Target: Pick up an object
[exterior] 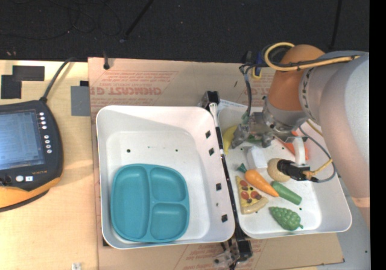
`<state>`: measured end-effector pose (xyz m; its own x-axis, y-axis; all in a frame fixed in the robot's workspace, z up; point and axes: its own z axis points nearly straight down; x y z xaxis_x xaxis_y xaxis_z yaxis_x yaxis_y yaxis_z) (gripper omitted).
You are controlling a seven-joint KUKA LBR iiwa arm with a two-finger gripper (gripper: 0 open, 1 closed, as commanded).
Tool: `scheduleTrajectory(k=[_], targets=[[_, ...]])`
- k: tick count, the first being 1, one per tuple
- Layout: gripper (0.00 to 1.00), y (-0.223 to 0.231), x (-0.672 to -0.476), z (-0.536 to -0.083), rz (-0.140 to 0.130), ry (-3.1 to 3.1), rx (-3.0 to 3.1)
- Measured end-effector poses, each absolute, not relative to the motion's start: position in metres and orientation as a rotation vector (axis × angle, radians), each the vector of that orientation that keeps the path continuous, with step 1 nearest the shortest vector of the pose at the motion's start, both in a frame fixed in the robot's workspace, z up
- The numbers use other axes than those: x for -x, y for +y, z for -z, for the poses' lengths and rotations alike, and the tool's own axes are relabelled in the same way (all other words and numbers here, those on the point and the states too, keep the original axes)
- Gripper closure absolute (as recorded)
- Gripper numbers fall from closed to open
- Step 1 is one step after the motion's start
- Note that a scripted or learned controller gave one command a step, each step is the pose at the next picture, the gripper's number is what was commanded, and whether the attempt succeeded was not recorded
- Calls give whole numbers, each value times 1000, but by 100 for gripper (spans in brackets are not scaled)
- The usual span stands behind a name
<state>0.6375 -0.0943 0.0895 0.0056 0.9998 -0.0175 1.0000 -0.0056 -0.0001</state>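
Brown cardboard [151, 79] covers the bench under both shallow white bins, with black cloth behind. From my remote seat I see the left white bin [154, 124] holding a teal plastic divided tray [151, 202] with three compartments, lying flat in its near half. To the far left sits a grey teach pendant with a screen [24, 142]. The grey arm with its orange band [295, 82] reaches into the right white bin [329, 214], and its two-finger gripper [253, 136] is low over the far end of that bin. Whether the pincer is released or clenched, I cannot tell. Toy foods lie nearer in that bin: an orange plastic carrot [260, 182], a pizza slice toy [249, 195], a green bumpy vegetable [285, 217], a smooth green pepper-like piece [288, 193], and a beige rounded piece [278, 169] just beyond the carrot.
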Motion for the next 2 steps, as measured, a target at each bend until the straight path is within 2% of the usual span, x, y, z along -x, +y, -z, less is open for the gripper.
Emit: scheduleTrajectory(k=[1, 2], targets=[[0, -133, -619, -116, 4, 2217, -2225], [0, -114, -545, -86, 6, 2226, -2228]])
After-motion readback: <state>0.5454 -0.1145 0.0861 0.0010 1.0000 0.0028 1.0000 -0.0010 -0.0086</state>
